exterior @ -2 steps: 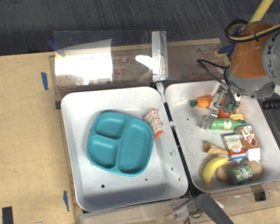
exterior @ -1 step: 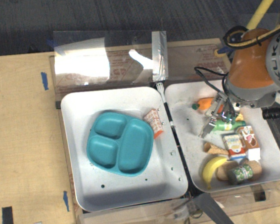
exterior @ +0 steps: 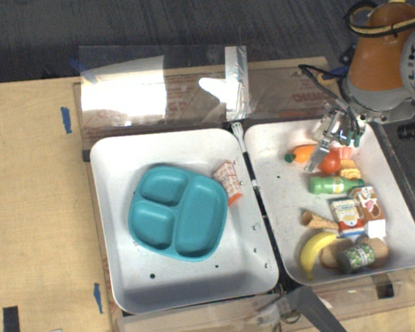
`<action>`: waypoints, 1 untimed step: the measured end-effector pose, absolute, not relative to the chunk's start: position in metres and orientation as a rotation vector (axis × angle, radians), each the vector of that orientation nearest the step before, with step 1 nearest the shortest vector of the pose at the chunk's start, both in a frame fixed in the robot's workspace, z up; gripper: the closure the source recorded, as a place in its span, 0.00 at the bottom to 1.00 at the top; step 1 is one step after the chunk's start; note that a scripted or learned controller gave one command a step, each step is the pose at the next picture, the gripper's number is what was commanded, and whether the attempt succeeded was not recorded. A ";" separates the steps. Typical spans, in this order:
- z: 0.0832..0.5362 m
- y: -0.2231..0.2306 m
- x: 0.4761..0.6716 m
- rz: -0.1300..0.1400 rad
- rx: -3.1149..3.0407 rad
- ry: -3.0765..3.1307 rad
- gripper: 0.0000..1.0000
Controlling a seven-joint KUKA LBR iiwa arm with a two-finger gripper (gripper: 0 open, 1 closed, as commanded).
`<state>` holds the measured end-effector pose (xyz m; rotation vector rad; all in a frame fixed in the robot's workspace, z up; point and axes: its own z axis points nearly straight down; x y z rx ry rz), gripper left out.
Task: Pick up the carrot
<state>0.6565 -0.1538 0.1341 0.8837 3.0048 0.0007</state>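
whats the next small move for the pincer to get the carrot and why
Probably a short drop toward the view's left. The pincer hangs over the right end of the small orange carrot with a green top in the right white bin, crowding the red tomato; the carrot does not look gripped yet.

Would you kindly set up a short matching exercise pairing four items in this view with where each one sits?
Items:
1. carrot
2. teal plate
3. banana
4. green bottle

Places:
A. near corner of the right bin
B. middle of the left bin
C. far end of the right bin, beside the claw
D. just below the tomato

Pairs: 1-C, 2-B, 3-A, 4-D
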 end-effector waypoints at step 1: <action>0.089 -0.141 0.657 0.002 0.959 2.983 0.00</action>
